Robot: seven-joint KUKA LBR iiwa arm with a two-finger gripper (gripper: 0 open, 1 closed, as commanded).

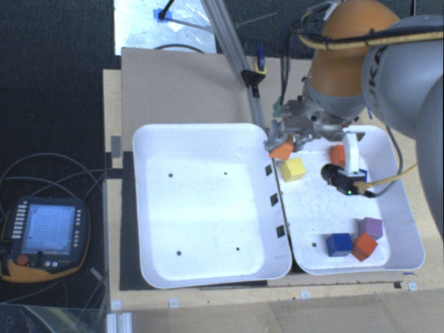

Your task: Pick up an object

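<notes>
Pendant (44,238) lies far left of the left bin (149,207), off the bench. Gripper (283,143) hangs over the wall between that bin and the right bin (409,248), at their far end. An orange block (281,150) sits at its tips; whether it is pinched cannot be told. Yellow block (292,169) just right of the shared wall. Further right, a second orange block (337,155). Near corner: blue block (338,244), orange-red block (364,246), purple block (370,226), clustered.

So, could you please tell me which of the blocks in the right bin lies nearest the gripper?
The orange block at the bin's top left corner, right under the gripper; the yellow block sits just below it, the rest farther off.
</notes>
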